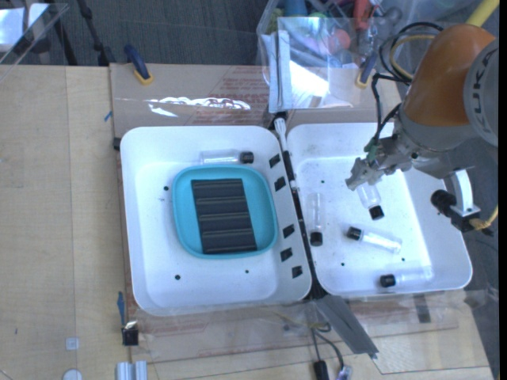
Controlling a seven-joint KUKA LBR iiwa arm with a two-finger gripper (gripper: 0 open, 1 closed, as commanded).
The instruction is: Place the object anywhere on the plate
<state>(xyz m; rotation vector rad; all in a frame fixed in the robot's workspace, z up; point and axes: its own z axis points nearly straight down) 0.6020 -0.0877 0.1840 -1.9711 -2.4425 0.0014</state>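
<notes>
The two-finger gripper (363, 177) hangs low over the right white bin (444, 267), fingers narrow around what looks like a clear plastic vial with a black cap (371, 203), though that grip cannot be confirmed. Similar vials lie near: one (372, 238) just below, another (404, 276) by the front rim. The left white bin (146, 212) holds a teal square plate (184, 212) bearing a dark ribbed pad (223, 215). Both bins rest on a pale wooden bench (47, 212). The grey arm with its orange band (444, 70) slants in from the right.

plate (224, 212): teal, dark ribbed centre | bins (150, 236): white | vials (372, 238): clear, black caps | arm band (444, 74): orange
</notes>
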